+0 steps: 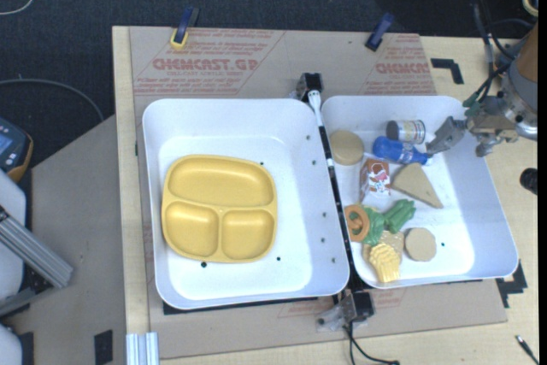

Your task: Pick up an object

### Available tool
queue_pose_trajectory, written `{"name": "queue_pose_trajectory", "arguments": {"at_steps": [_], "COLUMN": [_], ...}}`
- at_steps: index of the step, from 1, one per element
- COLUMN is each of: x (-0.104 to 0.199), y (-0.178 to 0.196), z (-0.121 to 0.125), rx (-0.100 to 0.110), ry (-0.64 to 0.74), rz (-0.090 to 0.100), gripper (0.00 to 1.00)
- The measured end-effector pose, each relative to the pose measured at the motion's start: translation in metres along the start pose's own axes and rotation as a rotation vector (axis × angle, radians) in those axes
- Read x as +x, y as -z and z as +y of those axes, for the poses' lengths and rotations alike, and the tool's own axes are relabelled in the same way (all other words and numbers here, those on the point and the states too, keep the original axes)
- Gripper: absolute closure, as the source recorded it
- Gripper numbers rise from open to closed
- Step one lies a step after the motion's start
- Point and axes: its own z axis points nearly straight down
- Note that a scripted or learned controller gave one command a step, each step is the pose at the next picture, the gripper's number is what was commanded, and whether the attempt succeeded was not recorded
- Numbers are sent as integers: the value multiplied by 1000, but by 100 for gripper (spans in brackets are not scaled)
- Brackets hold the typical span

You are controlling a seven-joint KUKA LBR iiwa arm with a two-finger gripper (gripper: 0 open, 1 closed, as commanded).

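The right bin holds several toy foods. Among them are a tan disc, a blue bottle, a small silver-capped jar, a red-and-white packet and a tan wedge. Further forward lie an orange ring, a green piece, a yellow corn cob and a round biscuit. My gripper hovers over the bin's far right part, just right of the jar and the bottle. It is open, with nothing between its fingers.
The left bin carries a yellow divided plate. A black divider runs between the bins. Blue clamps hold the cardboard at the back. Bare floor shows in the right bin's right half.
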Motion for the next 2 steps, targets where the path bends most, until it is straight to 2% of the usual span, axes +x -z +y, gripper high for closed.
{"name": "queue_pose_trajectory", "arguments": {"at_steps": [1,2], "x": [0,1], "y": [8,-56], "z": [3,1], "rx": [-14,-6], "ry": [3,3], "rz": [-3,0], "gripper": [0,0]}}
